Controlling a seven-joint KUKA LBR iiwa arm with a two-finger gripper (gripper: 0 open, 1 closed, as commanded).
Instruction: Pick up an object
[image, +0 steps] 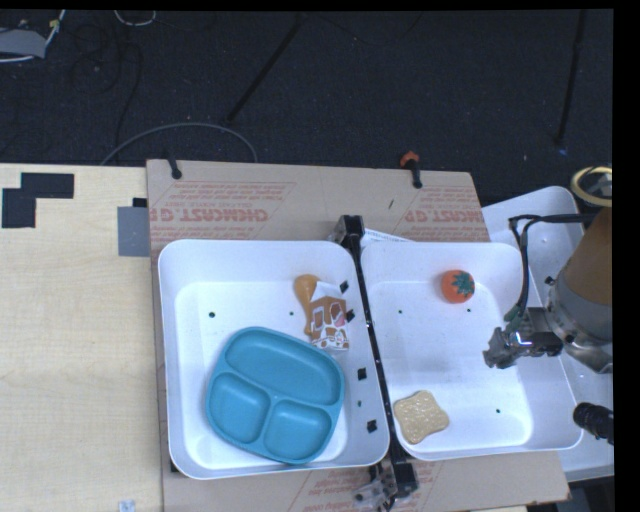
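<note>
The gripper (503, 350) is hanging at the right bin's (470, 445) three o'clock edge, its grip impossible to judge, seemingly approaching a pick, and next needing to reach toward the tomato toy (458, 285) at twelve or the toast slice (420, 416) at six.

Pale wood tabletop (70, 340), extending left. Directly on it: brown cardboard sheet (310, 205) with reversed red print, clamped along far edge. On the cardboard: left white bin (185, 290) and right white bin (500, 425), side by side, touching at black centre divider (365, 330).
</note>
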